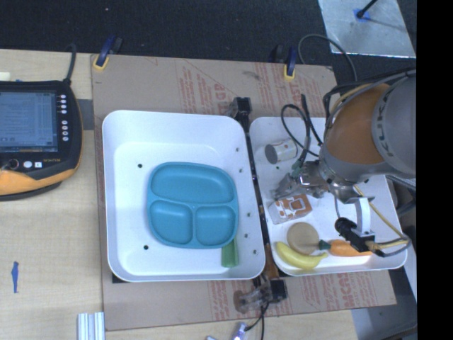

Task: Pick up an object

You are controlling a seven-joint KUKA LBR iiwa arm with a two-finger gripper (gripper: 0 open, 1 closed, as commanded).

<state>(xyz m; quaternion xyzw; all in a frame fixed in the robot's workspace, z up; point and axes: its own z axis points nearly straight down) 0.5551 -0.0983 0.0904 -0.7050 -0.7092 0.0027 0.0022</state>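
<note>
Several small things crowd the right bin [396, 190], nothing lifted yet.
Nearest lie banana [299, 258], carrot [345, 248] and brown disc [303, 236]; farther, a grey cylinder [281, 151]. Gripper [306, 181] hangs mid-bin, its spread unreadable. Better to drop squarely over one isolated piece, clear of the rim.

- Bins [113, 190]: white
- Tray [192, 204]: light blue
- Block [229, 255]: green
- Banana [299, 257]: yellow
- Carrot [342, 248]: orange
- Disc [303, 235]: tan
- Cylinder [281, 151]: grey
- Arm [368, 129]: grey, orange band
- Clamps [104, 52]: blue and yellow
</note>
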